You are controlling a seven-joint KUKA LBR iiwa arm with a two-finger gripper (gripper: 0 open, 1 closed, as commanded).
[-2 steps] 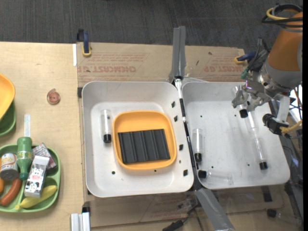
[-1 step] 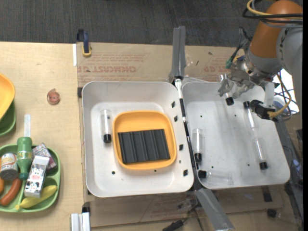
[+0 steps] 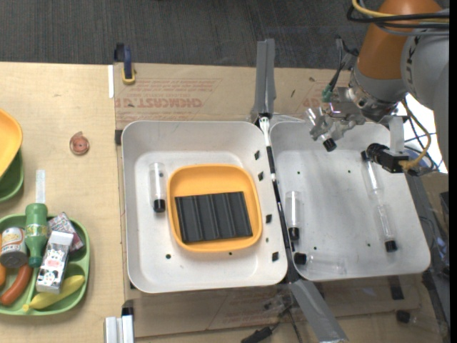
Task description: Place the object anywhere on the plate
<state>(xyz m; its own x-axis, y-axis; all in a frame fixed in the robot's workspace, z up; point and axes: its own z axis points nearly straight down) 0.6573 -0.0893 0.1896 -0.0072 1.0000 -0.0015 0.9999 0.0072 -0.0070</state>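
Note:
A yellow plate (image 3: 214,179) with rounded corners lies in the left bin (image 3: 136,213). A black ridged rectangular object (image 3: 214,216) rests flat on the plate, toward its near side. My gripper (image 3: 325,131) hangs over the far left corner of the right bin (image 3: 343,191), well apart from the plate and the black object. I see nothing held at the gripper.
A clear tube with a black cap (image 3: 156,186) lies in the left bin beside the plate. Two more clear tubes (image 3: 291,213) (image 3: 379,202) lie in the right bin. A green tray of toy food (image 3: 43,263) sits at the bench's left.

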